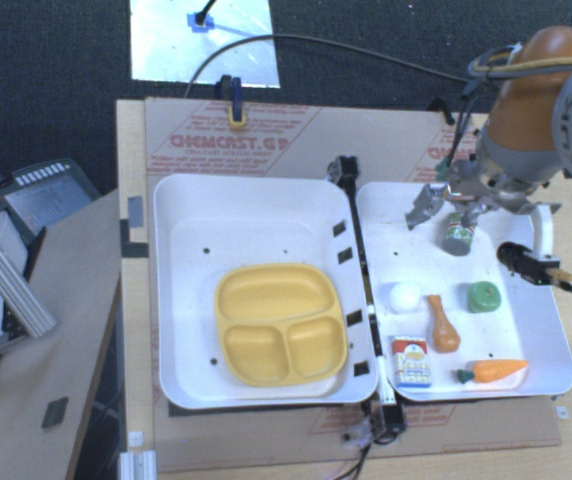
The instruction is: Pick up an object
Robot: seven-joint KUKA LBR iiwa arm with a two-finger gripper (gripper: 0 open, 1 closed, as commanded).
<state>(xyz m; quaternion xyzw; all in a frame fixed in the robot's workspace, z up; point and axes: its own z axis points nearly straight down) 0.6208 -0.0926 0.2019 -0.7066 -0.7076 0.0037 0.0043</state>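
Observation:
In the right bin [556, 328] a small grey can with a green label [457, 236] stands near the back. My gripper [453, 211] hangs right over the can, at or just above its top, reaching in from the right. Nearer the front lie a white ball [404, 295], a brown-orange drumstick shape [443, 323], a green round piece [484, 296], a toy carrot [496, 371] and a small red-and-white box [413, 361]. None of these touch the gripper.
The left bin [186, 208] holds a yellow divided plate [281, 323]. A black divider with clips [358, 268] runs between the bins. Black cables [526, 260] hang over the right bin's right rim. A grey device [41, 203] sits off the bench at left.

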